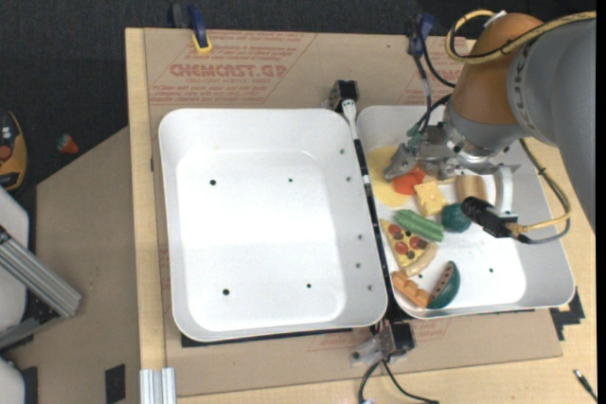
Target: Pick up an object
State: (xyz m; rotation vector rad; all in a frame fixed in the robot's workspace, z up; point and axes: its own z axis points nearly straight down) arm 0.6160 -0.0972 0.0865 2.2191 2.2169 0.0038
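Gripper [409, 167] and wrist of mine hang low over the far end of the right bin [540, 284], close to the wall it shares with the left bin [260, 213]. From this slant I cannot tell how far the gripper is open, and I see nothing held in it.

Just under its tip lies a red piece [409, 183], resting against a flat yellow piece [383, 173] that lies by the shared wall. Beside the red piece, toward my arm, sits a pale yellow block [432, 198]. Nearer the camera come a green cucumber [418, 225] and, next to it, a teal lump [454, 219]. A pizza slice [410, 249] lies just below the cucumber, touching it. At the bin's near corner, an orange piece [409, 289] lies beside a curved green wedge [444, 285]. All of these toys crowd the bin's left half. Both bins rest on a brown board [142, 156] on the tabletop.
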